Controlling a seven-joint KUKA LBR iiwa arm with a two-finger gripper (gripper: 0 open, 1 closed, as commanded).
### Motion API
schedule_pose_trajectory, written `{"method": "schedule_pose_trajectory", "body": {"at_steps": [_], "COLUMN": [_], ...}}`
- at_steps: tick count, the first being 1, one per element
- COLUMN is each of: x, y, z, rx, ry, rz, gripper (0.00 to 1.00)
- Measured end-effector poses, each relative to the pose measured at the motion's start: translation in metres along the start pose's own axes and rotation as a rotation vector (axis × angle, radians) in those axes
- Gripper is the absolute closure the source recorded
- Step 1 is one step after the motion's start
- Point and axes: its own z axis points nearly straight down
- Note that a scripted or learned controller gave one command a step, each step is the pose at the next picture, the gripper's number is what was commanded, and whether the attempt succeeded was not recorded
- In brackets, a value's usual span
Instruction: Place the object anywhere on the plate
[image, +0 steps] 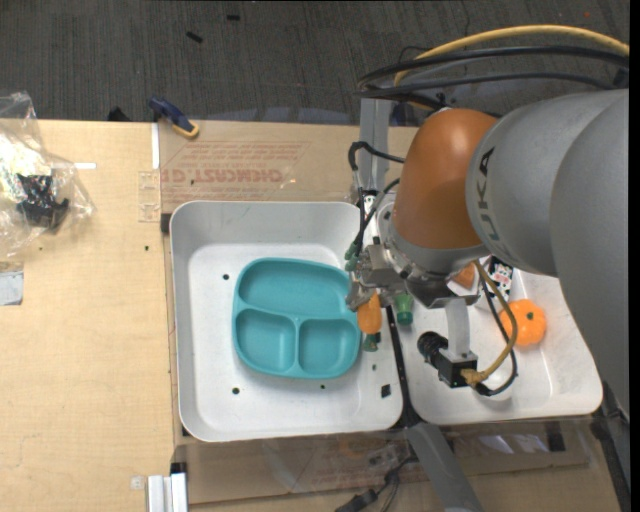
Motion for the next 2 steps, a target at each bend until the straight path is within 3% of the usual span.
{"method": "schedule_pose_trajectory", "body": {"at_steps": [1, 2], "x": [0.0599, 0.0598], "y": [0.0552, 0.0555], "z": [0.0510, 0.0506], "rx": [-0.001, -0.001], "ry": [-0.001, -0.001], "rz": [-0.031, -0.031], "gripper": [1.00, 0.00]}}
